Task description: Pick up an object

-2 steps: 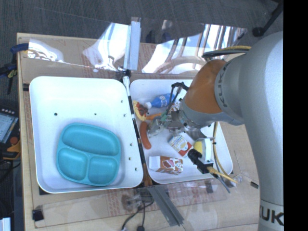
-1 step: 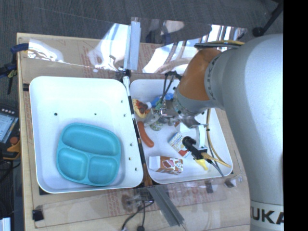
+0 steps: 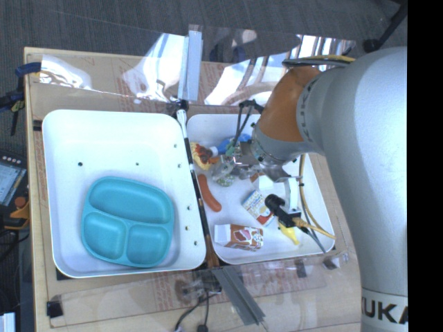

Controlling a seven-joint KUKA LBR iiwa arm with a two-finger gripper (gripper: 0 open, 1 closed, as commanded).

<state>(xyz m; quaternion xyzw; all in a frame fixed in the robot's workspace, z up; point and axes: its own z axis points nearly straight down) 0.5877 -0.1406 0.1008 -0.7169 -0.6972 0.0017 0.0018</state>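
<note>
Starting at the bottom of the frame, a flat snack packet point(image 3: 239, 236) lies along the right bin's point(image 3: 320, 206) lower edge, with a smaller red-and-white packet point(image 3: 256, 205) just above it. Left of those, a red sausage-shaped toy point(image 3: 209, 192) runs lengthwise beside the wall shared with the left bin point(image 3: 62, 158), which holds a blue divided tray point(image 3: 129, 221). Further up, the gripper point(image 3: 231, 164) hangs low over the clutter at the right bin's upper left; the sausage lies just below and left of it, nearest to hand. Whether anything is clamped cannot be told.

Turquoise tray point(image 3: 128, 220), white bins point(image 3: 111, 133)
</note>
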